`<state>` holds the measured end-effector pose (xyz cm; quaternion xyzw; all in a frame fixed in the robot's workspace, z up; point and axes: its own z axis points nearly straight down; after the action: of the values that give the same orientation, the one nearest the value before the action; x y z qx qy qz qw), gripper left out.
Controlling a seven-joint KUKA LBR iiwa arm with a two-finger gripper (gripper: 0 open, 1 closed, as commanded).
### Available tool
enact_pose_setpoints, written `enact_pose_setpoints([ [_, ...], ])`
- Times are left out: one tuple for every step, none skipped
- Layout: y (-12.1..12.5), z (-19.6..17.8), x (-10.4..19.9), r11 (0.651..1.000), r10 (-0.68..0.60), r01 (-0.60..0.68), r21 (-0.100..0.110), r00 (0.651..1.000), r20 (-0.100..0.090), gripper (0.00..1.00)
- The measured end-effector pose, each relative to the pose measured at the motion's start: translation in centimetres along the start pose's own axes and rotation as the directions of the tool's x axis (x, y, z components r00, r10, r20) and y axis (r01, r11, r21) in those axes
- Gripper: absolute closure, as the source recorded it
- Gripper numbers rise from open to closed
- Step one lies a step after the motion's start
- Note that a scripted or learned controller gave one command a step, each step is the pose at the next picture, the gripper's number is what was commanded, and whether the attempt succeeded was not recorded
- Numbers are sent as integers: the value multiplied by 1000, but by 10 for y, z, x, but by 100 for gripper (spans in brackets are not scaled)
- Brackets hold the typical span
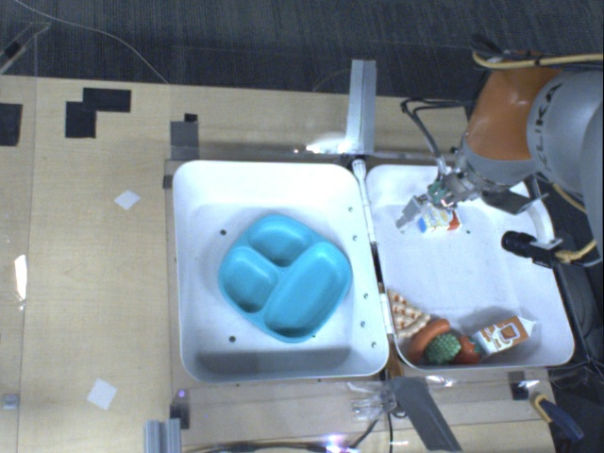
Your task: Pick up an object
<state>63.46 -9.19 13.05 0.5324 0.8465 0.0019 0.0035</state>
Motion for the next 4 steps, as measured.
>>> enact_pose_setpoints([
  [2, -13, 0, 1000, -2, 2, -7, 1000, 3, 100],
  [2, -13, 0, 1000, -2, 2, -6, 1000, 3, 0],
  [6, 33, -25, 1000, -20, 20, -16, 1000, 11, 0],
  [-10, 31, 1, 989, -145, 146, -20, 989, 22, 0],
])
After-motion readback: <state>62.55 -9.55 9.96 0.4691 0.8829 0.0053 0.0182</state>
